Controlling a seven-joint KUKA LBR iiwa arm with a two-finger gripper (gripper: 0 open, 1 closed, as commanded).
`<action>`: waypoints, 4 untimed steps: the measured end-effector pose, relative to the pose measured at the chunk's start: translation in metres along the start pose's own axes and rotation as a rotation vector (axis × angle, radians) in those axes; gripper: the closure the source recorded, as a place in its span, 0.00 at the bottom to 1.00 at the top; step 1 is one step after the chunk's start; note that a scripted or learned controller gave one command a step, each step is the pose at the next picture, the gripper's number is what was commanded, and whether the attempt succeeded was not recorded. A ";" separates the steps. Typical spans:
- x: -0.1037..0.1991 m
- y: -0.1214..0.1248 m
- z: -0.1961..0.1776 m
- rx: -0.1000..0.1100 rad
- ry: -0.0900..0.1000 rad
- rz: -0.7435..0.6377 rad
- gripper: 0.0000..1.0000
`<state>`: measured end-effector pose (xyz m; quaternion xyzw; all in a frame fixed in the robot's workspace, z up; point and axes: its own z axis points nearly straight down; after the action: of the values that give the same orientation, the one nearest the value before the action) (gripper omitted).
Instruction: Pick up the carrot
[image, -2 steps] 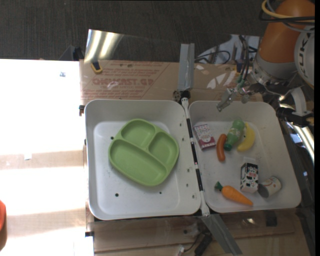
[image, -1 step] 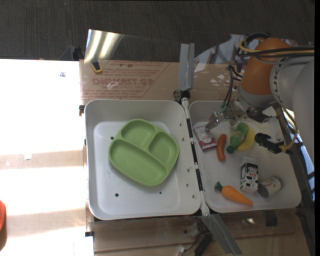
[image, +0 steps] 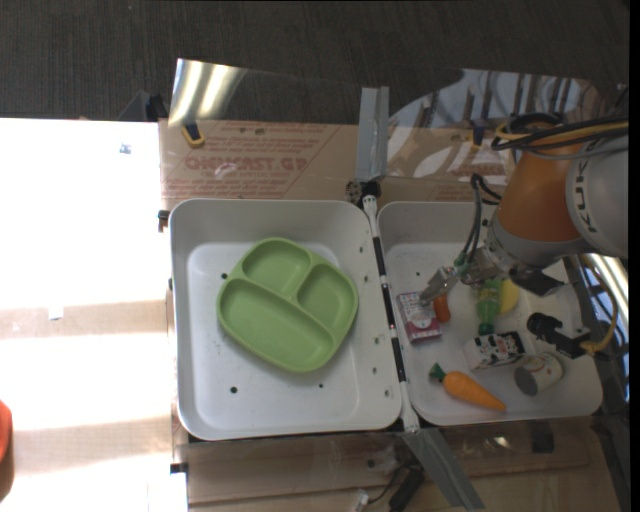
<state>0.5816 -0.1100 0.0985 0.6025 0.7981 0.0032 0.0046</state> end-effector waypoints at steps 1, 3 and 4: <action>-0.006 -0.089 0.000 0.002 -0.001 0.119 0.00; 0.000 -0.108 0.006 0.009 0.009 -0.736 0.00; -0.001 -0.107 -0.003 0.006 0.008 -0.731 1.00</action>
<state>0.4786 -0.1402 0.1003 0.2775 0.9607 0.0016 0.0004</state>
